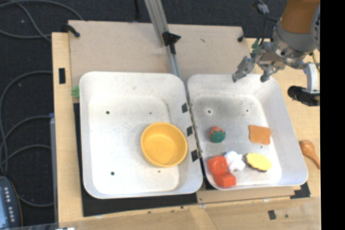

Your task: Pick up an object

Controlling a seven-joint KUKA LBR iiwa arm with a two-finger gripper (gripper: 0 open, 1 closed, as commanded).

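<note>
Nearest the camera, right bin (280,116), 6 o'clock end: red piece (220,169) touching a small white piece (233,160), yellow flat piece (259,162) just beside at its 3 o'clock. Up from those: green-and-red lump (216,134) standing alone near the bin's 9 o'clock side, orange flat piece (260,134) toward 3 o'clock. Left bin (102,99): yellow bowl (164,144) at its 5 o'clock corner. An orange thing (308,151) lies on the bench outside the right bin, at 3 o'clock.

Farther back: gripper (252,71) over the right bin's 12 o'clock rim, fingers spread wide, nothing between them. Well apart from every object.

Judgement: approach not yet started, no target fixed. Best pick is probably the green-and-red lump, since it has free space all round, so the fingers can straddle it without knocking neighbours. The red/white/yellow cluster risks a two-object pinch. The orange flat piece looks thin and likely to slip under the fingertips. Travel toward 7 o'clock, centre over the lump, descend straight with the fingers wide, then close.
</note>
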